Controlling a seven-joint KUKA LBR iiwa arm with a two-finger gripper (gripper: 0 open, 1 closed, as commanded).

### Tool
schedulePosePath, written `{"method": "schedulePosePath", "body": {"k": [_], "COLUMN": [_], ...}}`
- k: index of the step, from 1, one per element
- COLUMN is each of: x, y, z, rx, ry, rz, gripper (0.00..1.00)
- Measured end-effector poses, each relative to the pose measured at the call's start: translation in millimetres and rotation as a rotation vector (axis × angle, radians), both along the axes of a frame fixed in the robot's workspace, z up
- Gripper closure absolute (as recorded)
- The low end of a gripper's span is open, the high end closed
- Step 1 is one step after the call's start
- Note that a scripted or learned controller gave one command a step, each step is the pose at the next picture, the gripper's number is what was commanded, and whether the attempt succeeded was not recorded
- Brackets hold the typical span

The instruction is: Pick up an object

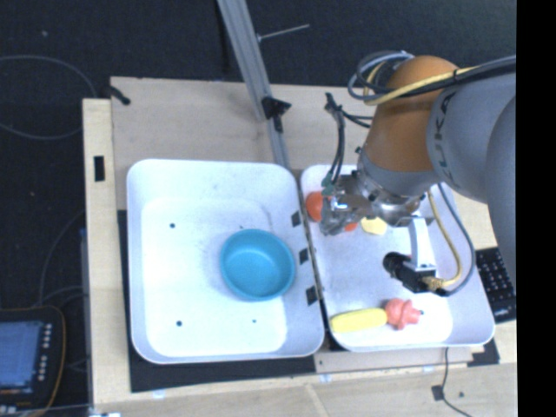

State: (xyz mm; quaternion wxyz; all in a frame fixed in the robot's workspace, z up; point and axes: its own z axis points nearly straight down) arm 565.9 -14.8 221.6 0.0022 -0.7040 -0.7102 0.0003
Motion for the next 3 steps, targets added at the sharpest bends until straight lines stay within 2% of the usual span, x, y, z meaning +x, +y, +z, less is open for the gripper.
{"method": "schedulePosePath", "body": {"k": [1,2,3], "x": [-1.3,-12.8,-12.2], "y": [46.4,91.9,88.9], "z": [-2.3,-1.2,-1.1], "rx": [0.001,0.001,0.001], "ry": [0.003,0.005,0.005], "rz": [0.0,0.001,-0.004], "gripper": [1.0,1.0,0.0]}}
